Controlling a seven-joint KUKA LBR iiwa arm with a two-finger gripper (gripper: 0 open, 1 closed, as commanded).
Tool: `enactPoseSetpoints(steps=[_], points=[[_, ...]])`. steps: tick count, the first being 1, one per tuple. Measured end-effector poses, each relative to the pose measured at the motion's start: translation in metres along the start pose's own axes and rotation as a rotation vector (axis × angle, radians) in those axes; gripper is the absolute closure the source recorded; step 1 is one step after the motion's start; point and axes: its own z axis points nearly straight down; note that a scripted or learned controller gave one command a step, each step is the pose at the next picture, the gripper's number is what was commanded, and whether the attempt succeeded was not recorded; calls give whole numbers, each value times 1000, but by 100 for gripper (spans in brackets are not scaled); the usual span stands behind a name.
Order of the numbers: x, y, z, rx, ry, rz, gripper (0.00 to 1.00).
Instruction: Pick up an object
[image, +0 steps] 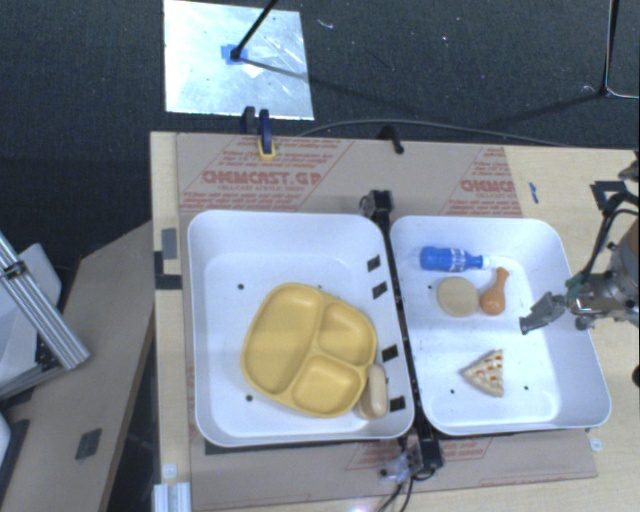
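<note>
The gripper (545, 312) reaches in low over the right bin's (575, 400) edge, near the pizza slice (485, 373); its grasp state cannot be told.

Bright, even overhead light — soft, slightly blurred.

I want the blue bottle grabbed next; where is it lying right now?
The blue bottle lies on its side near the far edge of the right bin, just above the round tan disc and the orange drumstick-shaped toy.
</note>
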Motion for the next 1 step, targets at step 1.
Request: enactPoseSetpoints(steps=[1], points=[[-2,5,61,3,1,2,0]])
